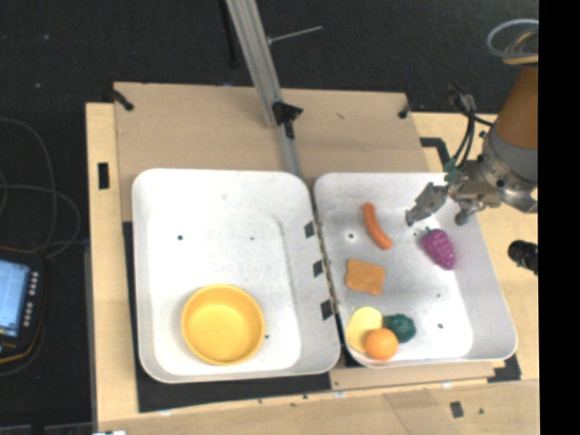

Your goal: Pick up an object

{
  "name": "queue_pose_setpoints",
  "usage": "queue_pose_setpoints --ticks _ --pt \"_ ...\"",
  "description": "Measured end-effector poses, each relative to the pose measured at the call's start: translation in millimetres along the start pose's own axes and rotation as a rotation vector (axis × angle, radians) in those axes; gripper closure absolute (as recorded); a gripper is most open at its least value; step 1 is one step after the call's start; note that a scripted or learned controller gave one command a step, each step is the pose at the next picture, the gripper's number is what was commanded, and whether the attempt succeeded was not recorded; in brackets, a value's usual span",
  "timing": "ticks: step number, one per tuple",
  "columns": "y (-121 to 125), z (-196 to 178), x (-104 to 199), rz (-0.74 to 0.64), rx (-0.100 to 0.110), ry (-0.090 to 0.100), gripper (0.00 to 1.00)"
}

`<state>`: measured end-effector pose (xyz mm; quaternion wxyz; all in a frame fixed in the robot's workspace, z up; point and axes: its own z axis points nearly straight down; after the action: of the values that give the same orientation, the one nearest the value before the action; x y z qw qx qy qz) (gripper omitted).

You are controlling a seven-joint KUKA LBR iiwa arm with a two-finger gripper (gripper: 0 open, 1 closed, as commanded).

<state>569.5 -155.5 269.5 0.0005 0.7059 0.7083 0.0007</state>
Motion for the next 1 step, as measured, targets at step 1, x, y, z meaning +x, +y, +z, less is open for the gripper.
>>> queue_pose_setpoints --ticks 1 --pt "0.0 0.0 0.0 0.001 0.0 0.0 0.0"
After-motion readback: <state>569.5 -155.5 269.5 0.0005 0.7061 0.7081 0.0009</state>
